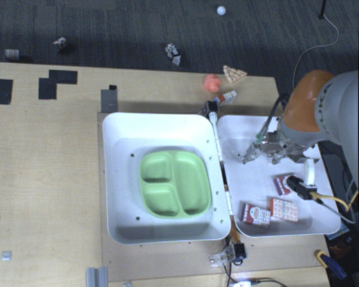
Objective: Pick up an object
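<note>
I see the arm (322,109) reaching in from the right over the right bin (247,132), with the gripper (266,152) above that bin's upper half. Two small cartons (270,212) lie side by side near the bin's front wall; a dark object (283,184) lies just behind them. The left bin (120,168) holds a green divided tray (175,183). A pink ball (212,83) rests on the bench behind the bins.

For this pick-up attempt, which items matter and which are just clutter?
Job: hand; right bin; its two small cartons; dark packet.
Clutter: green tray in left bin; pink ball; pizza-slice toy; white ball.
</note>
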You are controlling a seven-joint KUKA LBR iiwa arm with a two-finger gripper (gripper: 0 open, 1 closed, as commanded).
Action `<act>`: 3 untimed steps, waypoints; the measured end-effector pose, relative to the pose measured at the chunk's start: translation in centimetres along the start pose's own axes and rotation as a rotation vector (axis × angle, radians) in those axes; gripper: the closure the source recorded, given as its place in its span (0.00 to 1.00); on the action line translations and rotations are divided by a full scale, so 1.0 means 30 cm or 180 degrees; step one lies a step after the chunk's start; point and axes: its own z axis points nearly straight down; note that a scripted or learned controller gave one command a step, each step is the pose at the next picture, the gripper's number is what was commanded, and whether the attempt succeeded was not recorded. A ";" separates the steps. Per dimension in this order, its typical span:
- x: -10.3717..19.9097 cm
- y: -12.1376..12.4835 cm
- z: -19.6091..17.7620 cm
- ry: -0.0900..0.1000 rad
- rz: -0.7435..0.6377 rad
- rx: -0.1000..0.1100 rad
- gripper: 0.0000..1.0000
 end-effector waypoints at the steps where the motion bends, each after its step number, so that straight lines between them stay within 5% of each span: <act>1: -0.024 -0.374 0.014 -0.0007 0.0002 -0.0025 0.00; 2: -0.022 -0.366 -0.025 -0.0010 -0.0002 -0.0048 1.00; 3: 0.120 -0.252 -0.396 -0.0001 -0.0009 -0.0018 1.00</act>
